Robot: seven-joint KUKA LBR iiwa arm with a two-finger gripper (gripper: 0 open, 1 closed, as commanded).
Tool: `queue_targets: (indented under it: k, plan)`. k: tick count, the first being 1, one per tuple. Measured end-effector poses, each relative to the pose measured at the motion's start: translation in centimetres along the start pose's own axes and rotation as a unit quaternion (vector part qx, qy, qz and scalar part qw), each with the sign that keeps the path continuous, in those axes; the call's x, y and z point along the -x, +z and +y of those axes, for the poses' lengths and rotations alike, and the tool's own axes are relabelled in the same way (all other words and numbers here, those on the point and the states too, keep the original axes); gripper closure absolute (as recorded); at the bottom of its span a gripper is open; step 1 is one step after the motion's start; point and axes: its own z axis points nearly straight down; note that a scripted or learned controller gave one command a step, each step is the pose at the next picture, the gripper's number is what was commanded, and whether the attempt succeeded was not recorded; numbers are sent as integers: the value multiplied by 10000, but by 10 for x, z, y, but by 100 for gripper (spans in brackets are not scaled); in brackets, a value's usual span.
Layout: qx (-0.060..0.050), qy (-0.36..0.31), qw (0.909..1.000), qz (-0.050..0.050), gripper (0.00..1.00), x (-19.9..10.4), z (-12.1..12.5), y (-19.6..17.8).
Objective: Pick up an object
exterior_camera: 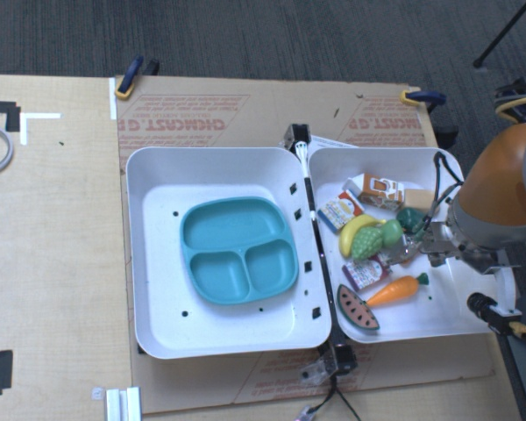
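Note:
The right bin (pixel 447 310) holds several toy foods: a yellow banana (pixel 357 230), a bunch of green grapes (pixel 374 240), an orange carrot (pixel 394 290), a watermelon slice (pixel 358 310), small snack packets (pixel 337 213) and a carton (pixel 381 189). My gripper (pixel 409 247) is low in this bin, just right of the grapes and above the carrot, beside a dark green item (pixel 412 220). The wrist hides what lies directly under it. Nothing visibly hangs from the gripper.
The left bin (pixel 149 235) holds a teal divided plate (pixel 239 250). The arm's grey and orange body (pixel 500 191) covers the right bin's right edge. Both bins sit on cardboard (pixel 184 112) held by clamps at the back corners.

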Motion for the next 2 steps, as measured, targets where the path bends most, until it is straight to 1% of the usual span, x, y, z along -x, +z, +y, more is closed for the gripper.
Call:
queue_targets:
  k: [1,2]
  plan:
    - [-47,-30,10000,20,0,-37,46,13]
    - [-73,-50,10000,20,0,-20,87,16]
